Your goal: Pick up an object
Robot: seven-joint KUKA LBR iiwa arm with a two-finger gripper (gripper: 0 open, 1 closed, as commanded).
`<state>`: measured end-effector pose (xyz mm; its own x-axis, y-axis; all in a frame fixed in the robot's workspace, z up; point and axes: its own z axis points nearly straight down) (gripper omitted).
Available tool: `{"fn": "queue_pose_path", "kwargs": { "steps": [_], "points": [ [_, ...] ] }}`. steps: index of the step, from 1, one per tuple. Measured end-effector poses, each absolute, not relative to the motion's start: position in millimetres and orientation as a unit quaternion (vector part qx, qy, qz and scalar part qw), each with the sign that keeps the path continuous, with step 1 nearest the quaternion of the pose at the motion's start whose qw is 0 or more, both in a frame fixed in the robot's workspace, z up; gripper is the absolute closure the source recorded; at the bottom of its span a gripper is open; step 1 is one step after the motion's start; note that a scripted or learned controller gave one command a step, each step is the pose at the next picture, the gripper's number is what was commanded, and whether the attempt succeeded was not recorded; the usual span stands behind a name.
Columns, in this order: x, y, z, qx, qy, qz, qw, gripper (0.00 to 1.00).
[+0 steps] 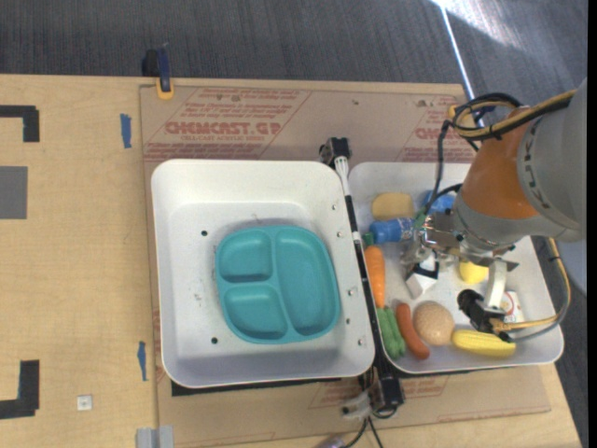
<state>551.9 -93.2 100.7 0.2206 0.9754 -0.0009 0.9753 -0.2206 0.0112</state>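
My gripper (424, 253) is low inside the right bin (546, 348), near its middle and pointing left. Loose items lie around it. A blue object (389, 231) and a pale yellow lump (392, 203) sit just to its upper left. An orange carrot (375, 274) lies to its left along the bin's wall. A beige egg-shaped piece (433, 323) rests below it. A small yellow piece (473, 273) sits right beside the wrist. Nothing shows as held.
The left bin (177, 250) holds a teal divided plate (277, 283). At the right bin's front lie a green vegetable (391, 333), a red one (412, 330) and a yellow banana-like piece (484, 343). The arm's orange band (494, 180) hangs over the bin's back right.
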Motion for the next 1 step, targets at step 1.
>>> {"fn": "queue_pose_path", "kwargs": {
  "steps": [1],
  "points": [
    [533.4, -44.1, 184.4, 0.844, 0.536, -0.0002, 0.0, 1.0]
  ]
}}
